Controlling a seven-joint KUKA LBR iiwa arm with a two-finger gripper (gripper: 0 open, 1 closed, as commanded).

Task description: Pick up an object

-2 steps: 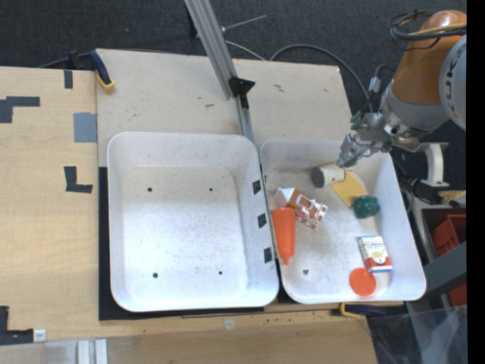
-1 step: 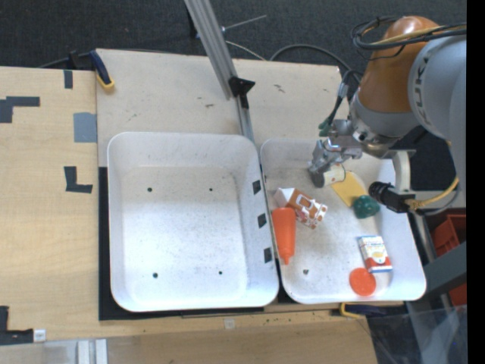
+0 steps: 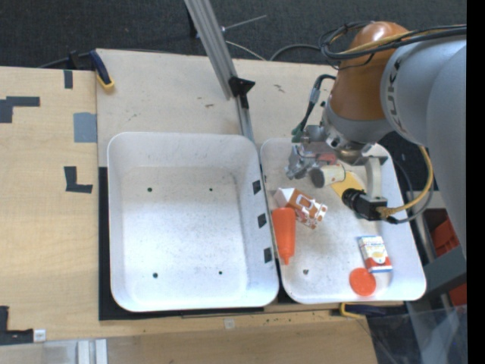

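**R bin, pick in progress:** An orange disc [image 3: 362, 281] lies at 5 o'clock in the right bin [image 3: 327, 268], nearest the camera, w/ a small carton [image 3: 374, 252] just beside it at its 1 o'clock. Farther in, an orange carrot-shaped piece [image 3: 284, 233] runs along the bin's 8 o'clock wall. Its upper end is touching or all but touching a white-and-orange patterned box [image 3: 305, 208] near the centre. Beyond them the gripper [image 3: 303, 164] hangs over the bin's 11 o'clock area, w/ the box at roughly its 6 o'clock. Whether the pincer is open or closed can't be told from this angle, and nothing is seen held in it. The left bin [image 3: 182, 218] sits at 9 o'clock.

Any of the 4 items meets the task, but the box & carrot-shaped piece lie closest to the tool, so 1 of them is prob. the target. To do it well, commit to 1 item, centre over it, and set the closing line across its narrow side before a straight descent. A grasp where the 2 meet risks shoving both. The box's 3 o'clock side looks freer. The carrot-shaped piece is rounded & tapered, so it may roll, and the wall crowds its 9 o'clock side.
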